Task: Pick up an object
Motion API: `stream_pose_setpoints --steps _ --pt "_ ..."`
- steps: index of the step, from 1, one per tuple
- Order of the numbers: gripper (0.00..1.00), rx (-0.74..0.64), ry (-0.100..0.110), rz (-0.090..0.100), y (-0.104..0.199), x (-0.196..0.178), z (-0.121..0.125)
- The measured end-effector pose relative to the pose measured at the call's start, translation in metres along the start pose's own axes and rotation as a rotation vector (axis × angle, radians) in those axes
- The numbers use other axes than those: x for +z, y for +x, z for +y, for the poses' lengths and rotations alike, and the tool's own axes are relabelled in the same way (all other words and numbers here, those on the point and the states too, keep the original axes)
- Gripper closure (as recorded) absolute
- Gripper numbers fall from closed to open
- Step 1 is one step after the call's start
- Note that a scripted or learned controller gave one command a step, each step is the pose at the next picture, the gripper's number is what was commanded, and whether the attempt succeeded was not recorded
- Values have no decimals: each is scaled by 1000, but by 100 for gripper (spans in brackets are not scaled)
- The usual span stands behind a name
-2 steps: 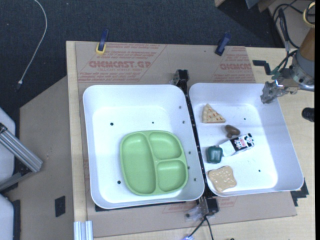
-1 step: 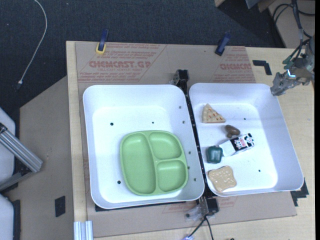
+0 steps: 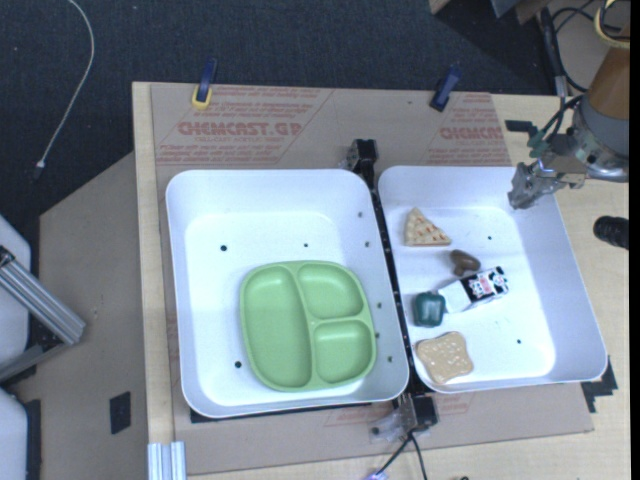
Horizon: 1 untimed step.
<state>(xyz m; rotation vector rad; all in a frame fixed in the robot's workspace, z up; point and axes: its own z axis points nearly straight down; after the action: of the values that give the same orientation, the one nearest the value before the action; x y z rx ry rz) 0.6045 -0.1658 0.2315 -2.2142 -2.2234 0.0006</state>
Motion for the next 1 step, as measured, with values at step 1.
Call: stream_pose_setpoints --steps 1 --pt "100 -2 -1 1 62 2 -11"
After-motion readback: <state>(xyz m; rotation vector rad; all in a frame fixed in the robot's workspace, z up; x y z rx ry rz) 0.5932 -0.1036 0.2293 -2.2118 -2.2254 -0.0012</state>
